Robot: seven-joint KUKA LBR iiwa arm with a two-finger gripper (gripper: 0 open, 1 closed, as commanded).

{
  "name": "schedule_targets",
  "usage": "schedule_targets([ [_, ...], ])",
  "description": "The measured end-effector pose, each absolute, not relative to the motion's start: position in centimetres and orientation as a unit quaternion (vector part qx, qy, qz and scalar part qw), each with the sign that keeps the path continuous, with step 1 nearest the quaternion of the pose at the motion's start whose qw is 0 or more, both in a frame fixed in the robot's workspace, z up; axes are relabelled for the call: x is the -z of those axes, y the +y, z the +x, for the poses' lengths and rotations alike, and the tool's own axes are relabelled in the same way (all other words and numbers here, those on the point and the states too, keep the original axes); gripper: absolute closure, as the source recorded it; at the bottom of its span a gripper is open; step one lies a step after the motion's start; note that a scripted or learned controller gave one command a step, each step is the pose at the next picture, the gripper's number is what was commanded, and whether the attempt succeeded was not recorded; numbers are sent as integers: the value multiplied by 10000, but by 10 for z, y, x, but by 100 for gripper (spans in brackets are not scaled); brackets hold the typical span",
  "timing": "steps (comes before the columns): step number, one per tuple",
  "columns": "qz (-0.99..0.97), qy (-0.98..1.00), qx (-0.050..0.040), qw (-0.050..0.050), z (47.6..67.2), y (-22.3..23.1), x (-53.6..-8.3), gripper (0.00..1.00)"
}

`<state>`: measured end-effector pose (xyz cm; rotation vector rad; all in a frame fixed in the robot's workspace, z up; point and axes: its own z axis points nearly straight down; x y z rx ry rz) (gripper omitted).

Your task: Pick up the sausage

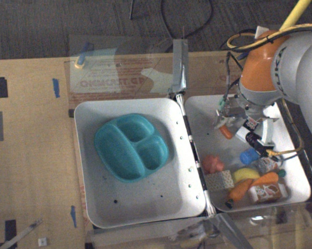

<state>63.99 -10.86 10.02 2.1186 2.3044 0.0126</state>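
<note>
Nearest the camera, a small brown carton (266,193) lies in the right bin (302,191), touching a carrot (253,184). Hand (227,123) sits in this bin's upper part, clamped on the orange-red sausage (226,131). Left bin (92,204) holds a teal divided plate (131,146).
</note>
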Motion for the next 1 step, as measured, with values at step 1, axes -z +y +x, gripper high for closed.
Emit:
schedule_targets([
  [1, 6045, 7966, 0, -6, 596, -106, -158, 100],
])
